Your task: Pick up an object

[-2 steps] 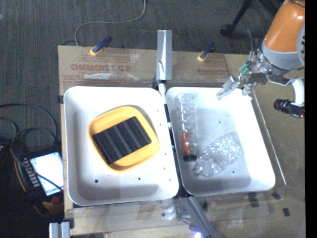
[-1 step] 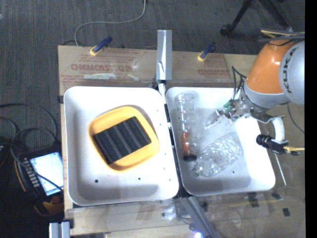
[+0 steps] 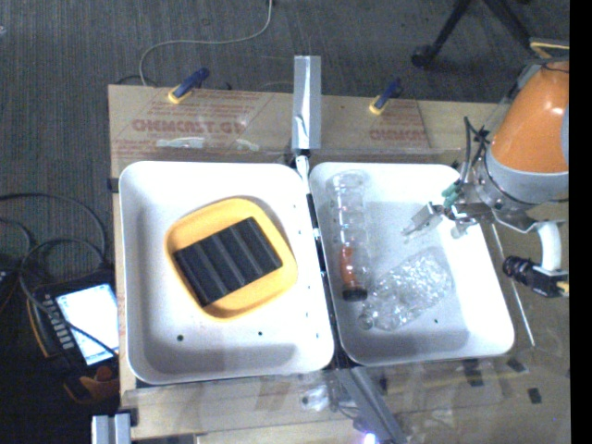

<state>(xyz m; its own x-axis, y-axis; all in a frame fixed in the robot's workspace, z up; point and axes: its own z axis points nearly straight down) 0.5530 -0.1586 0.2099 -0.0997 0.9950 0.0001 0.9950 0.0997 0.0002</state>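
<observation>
My gripper (image 3: 418, 222) hangs over the upper right part of the right bin (image 3: 486, 336), its fingers pointing left and open with nothing between them. Below and left of it lies a crumpled clear plastic piece (image 3: 409, 289). A clear plastic bottle (image 3: 348, 234) with an orange-brown band and a dark cap lies lengthwise along the bin's left side. In the left bin (image 3: 148, 326) rests a yellow tray with a black ribbed insert (image 3: 231, 257), tilted a little.
A metal post (image 3: 306, 100) stands at the back between the bins. Two blue clamps (image 3: 188, 83) (image 3: 386, 92) hold the cardboard backing. A small lit screen (image 3: 79, 314) and cables lie on the floor at left.
</observation>
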